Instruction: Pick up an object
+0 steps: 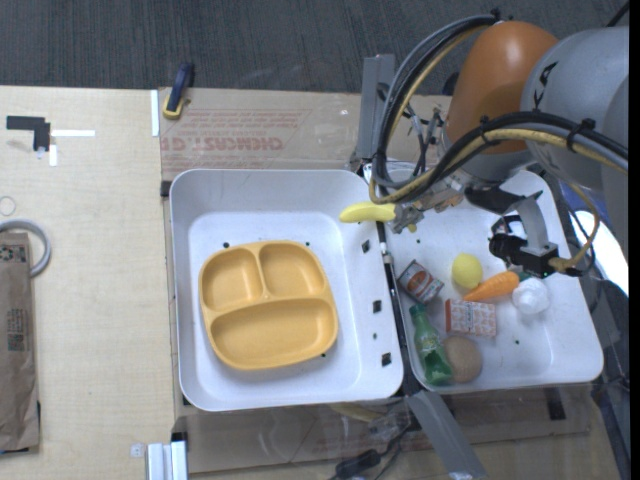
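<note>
The gripper [385, 214] was over the wall between the two bins, and a yellow banana [366, 212] was pinched between its fingers, up in the air. The left bin [190, 268] had a yellow plate [268, 304] with three parts. In the right bin [570, 353] lay a lemon [467, 269], a carrot [492, 288], a green bottle [430, 346], a small red box [471, 319] and a brown round thing [463, 358].

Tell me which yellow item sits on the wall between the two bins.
The banana. It lies across the top of the divider, near the gripper. The lemon sits inside the right bin, and the yellow tray lies in the left bin.
</note>
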### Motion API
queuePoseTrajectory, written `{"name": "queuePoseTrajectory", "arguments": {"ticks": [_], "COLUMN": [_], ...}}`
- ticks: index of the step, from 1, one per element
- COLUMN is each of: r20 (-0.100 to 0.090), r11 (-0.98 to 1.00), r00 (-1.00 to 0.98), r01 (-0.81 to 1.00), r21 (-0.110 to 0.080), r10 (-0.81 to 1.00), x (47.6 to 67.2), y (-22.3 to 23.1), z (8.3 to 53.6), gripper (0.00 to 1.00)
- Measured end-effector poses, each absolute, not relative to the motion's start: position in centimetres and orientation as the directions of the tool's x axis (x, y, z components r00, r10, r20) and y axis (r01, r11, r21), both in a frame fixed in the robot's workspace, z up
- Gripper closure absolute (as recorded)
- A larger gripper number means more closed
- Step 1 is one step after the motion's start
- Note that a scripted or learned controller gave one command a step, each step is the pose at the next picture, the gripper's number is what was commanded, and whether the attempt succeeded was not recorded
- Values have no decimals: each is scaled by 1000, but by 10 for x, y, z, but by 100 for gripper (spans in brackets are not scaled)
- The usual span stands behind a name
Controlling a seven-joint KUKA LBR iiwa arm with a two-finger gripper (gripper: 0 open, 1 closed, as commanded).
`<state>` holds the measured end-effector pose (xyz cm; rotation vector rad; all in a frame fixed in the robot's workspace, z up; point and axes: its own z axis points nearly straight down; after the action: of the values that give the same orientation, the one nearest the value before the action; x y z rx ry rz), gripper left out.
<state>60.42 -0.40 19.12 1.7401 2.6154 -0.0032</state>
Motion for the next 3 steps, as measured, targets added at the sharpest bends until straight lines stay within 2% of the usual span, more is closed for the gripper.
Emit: {"name": "queuePoseTrajectory", "arguments": {"ticks": [1,2,3], "r20": [-2,-3,-3], "r11": [203,152,153], "r00": [-203,-152,-153], "r01": [979,988,988], "r21": [-1,-2,-2], "r10": [979,988,988], "x": [611,588,588], "y": [32,-88,-87], "z": [191,337,337], "gripper": [100,100,0]}}
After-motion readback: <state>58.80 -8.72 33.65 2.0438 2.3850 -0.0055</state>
